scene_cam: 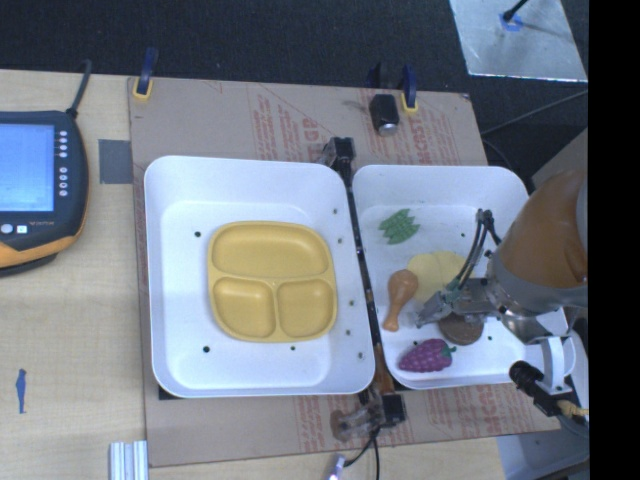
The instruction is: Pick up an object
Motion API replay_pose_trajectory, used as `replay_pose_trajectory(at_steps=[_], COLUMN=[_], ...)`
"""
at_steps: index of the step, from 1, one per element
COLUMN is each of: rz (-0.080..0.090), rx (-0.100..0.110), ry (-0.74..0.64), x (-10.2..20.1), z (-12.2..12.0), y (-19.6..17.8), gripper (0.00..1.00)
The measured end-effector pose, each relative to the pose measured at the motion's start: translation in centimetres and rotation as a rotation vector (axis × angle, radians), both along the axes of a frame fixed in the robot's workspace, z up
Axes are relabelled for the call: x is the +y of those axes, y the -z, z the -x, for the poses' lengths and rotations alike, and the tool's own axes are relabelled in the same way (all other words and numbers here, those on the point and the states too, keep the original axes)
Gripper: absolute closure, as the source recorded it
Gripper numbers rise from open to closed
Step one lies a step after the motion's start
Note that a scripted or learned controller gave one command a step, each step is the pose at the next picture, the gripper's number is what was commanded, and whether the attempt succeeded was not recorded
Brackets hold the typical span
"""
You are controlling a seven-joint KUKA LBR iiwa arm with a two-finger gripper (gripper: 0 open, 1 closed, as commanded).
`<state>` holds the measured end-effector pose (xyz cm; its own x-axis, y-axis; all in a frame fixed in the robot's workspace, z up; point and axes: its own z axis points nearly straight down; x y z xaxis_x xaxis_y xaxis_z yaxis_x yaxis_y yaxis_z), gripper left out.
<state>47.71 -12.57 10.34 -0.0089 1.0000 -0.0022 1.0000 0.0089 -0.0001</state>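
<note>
Worktop [70,368] w/ cardboard sheet [290,118] under two white bins. Left bin [180,358], well left of the hand, holds a yellow 3-compartment tray [272,280]. Right bin [500,183] is where the arm [545,238] comes in from the right; orange band above wrist. Hand [440,308] sits low in the right bin's mid area, pointing left; can't tell if fingers are apart or together, too dark and blurred. Teach pendant [35,188] at far left edge of worktop, well away from hand. Objs to pick, all in right bin: yellow flat piece [435,266] just above/behind the hand; drumstick [400,296] just left of it, tilted; purple grapes [427,355] near, below and slightly left; brown round piece [462,330] right below hand, partly hidden by it; green veg [399,226] farther up-left. Nothing visibly between the fingers.
</note>
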Motion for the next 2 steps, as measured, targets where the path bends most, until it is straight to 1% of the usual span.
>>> replay_pose_trajectory(at_steps=[1,2], rz=[-0.002,-0.003], rx=[0.002,0.001], ry=[0.005,0.004], x=[-4.0,-6.8], z=[-5.5,-12.4], y=[1.2,1.1], gripper=[0.0,0.0])
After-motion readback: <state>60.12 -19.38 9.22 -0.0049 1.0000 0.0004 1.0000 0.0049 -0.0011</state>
